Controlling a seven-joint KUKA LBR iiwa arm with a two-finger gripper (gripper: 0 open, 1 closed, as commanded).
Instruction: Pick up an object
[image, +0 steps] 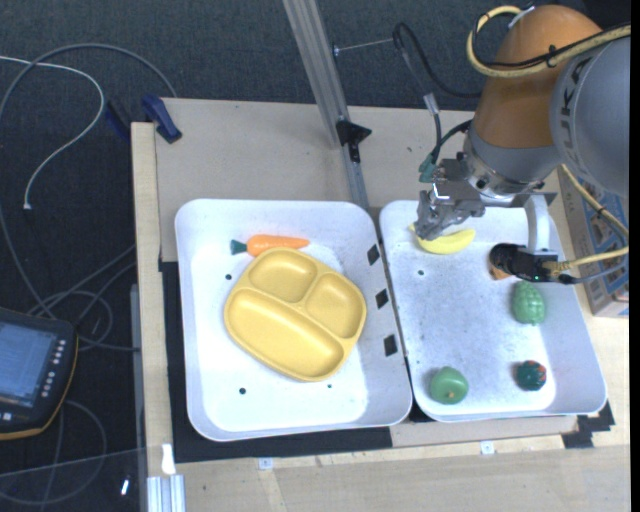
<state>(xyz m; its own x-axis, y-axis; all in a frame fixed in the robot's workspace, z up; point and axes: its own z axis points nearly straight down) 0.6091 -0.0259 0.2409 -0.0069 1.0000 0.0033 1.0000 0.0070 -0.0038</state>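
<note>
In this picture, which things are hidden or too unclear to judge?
- Gripper fingers: camera view, too small and dark against the banana to tell if it is gripped.
- Banana: its upper part is covered by the gripper.
- Small dark round object in the right bin: too small to identify.
- Carrot: its lower edge is hidden behind the yellow plate.
- Arm: cut off by the top and right edges.
</note>
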